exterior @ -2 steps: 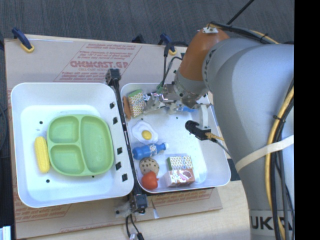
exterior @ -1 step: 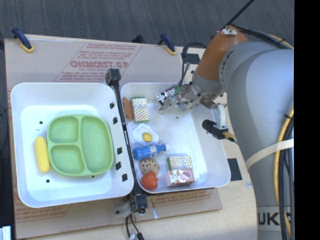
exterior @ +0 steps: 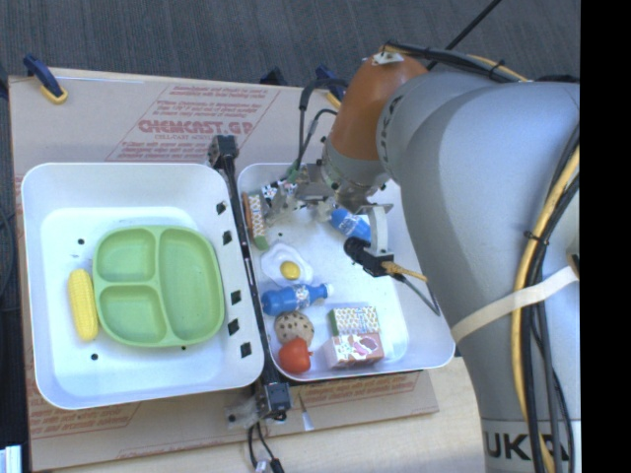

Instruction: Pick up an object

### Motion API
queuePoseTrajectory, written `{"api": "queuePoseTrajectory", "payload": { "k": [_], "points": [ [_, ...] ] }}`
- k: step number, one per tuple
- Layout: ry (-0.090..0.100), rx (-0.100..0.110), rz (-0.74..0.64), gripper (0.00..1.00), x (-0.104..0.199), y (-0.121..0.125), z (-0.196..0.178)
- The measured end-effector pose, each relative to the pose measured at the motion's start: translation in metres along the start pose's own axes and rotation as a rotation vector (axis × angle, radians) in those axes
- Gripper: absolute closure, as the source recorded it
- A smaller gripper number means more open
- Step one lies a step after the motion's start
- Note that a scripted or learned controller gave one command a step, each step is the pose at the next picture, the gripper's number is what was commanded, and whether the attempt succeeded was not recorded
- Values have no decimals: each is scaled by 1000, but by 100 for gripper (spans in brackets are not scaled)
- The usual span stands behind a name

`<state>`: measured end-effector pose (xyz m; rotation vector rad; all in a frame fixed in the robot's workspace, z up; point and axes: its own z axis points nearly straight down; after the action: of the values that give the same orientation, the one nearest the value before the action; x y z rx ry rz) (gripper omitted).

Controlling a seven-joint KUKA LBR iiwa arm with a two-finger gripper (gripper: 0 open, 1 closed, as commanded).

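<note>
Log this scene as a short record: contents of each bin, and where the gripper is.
left bin: green divided plate; corn cob beside it, on the view's left
right bin: fried egg, blue bottle, cookie, red tomato, patterned box
gripper: over the far end of the right bin
grasp: cannot tell
</note>
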<state>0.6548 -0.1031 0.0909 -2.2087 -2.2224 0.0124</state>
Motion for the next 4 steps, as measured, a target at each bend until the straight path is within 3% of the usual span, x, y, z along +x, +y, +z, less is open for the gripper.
{"api": "queuePoseTrajectory", "payload": {
  "k": [2,3,4],
  "points": [
    [6,-9,-1,0,-93,-10,-1],
    [3,-7,-5,100,-94,-10,-12],
    [3,-7,-6,0,-94,-10,-12]
  ]
}}
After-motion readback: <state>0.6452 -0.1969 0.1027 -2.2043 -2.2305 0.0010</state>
